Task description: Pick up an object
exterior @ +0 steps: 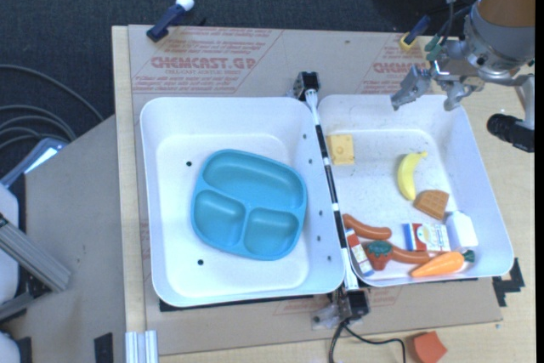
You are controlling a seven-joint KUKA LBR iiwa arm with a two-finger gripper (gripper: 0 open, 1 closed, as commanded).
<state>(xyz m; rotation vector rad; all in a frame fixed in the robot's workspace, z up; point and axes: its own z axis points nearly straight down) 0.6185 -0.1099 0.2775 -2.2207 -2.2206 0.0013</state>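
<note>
A grey arm with an orange band reaches in from the right and hangs its gripper (pixel 431 91) over the far rim of the right bin (pixel 374 110), one of 2 shallow white bins set side by side on the bench. The 2 fingers stand apart, one tip at the left and one at the right, and nothing lies between them; they touch no object.

The candidates for the pick all lie in the right bin. A yellow cheese slice (pixel 342 149) sits near the divider, a banana (pixel 410 172) lies near the middle, and a brown slice of bread (pixel 432 203) rests just beside it. Along the near edge crowd a sausage (pixel 367 228), a small carton (pixel 427 236) and an orange carrot (pixel 439 264), several of them touching. The left bin (pixel 161 174) holds a blue divided plate (pixel 248 204).

By the look of it, the task is at the approach stage, with no grasp yet made. The next move likely calls for the gripper to travel toward the near side and descend over 1 object. The banana seems the simplest target, as it lies apart from its neighbours; the crowded near edge risks a fouled or double grip.
</note>
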